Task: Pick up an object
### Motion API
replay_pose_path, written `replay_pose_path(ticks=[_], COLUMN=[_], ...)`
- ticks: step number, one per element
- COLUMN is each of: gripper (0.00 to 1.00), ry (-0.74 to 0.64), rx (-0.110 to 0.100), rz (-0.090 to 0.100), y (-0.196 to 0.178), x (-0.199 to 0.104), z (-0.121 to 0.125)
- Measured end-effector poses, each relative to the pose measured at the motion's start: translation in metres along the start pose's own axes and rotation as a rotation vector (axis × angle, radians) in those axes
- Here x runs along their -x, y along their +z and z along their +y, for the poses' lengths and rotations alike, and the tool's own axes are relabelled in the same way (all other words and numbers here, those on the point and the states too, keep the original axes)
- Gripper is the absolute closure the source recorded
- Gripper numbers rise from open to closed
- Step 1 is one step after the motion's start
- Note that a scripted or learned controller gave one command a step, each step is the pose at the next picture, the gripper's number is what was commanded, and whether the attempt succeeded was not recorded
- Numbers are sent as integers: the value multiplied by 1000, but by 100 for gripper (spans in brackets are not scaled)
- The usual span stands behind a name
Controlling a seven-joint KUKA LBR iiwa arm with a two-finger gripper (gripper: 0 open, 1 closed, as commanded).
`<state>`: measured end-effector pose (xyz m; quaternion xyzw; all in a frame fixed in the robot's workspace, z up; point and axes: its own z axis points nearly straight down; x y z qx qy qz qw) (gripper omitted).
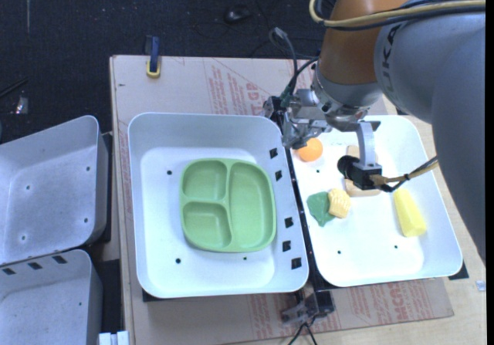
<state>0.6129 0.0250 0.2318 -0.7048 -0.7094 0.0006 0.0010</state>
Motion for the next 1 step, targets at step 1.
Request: replay_pose_path(ticks=[1], gripper=[100], ry=[1], rx=[4], rz=[0], y=[-8], x=[-48], z=[9])
